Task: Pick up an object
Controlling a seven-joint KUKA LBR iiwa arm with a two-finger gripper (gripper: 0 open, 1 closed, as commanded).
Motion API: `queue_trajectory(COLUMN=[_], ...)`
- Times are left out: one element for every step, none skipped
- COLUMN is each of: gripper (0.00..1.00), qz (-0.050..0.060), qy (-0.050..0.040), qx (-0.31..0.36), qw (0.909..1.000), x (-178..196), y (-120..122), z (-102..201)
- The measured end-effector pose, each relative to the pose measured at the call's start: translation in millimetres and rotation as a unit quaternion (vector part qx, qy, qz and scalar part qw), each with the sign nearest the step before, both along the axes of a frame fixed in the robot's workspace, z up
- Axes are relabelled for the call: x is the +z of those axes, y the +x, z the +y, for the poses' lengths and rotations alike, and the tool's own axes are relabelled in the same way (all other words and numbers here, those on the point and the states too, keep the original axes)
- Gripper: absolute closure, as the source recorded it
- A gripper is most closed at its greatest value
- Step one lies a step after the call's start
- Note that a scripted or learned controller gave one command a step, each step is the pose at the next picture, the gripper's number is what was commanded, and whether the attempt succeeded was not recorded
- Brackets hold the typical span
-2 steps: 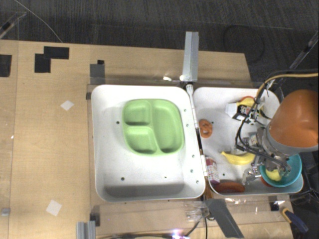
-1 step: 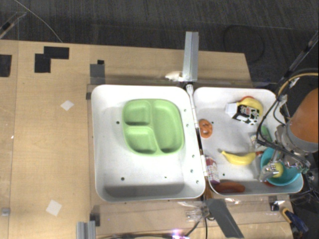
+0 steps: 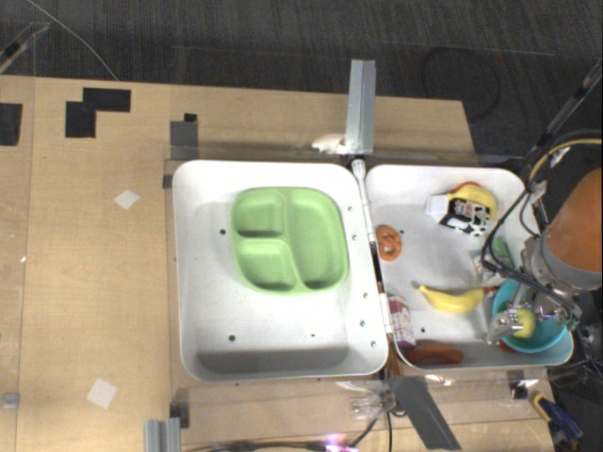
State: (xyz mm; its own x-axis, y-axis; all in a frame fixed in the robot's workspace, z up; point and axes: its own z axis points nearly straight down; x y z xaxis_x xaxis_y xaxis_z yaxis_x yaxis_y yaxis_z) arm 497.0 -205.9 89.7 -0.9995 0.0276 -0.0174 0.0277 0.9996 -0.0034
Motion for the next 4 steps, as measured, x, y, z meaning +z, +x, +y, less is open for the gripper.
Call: queue_trajectory(gripper=[0.00, 0.00, 0.00, 0.00], qz=[-0.001, -0.001, 0.001, 0.001], qy=[-0.0008, -0.0015, -0.0022, -0.0021], qx=[0.006, 0.026, 0.163, 0.206], qw=[1.0000, 0.9996, 0.9866, 0.9786], x=[1, 1, 0, 0], y=[-5, -4, 12, 56], z=[32, 33, 8, 1])
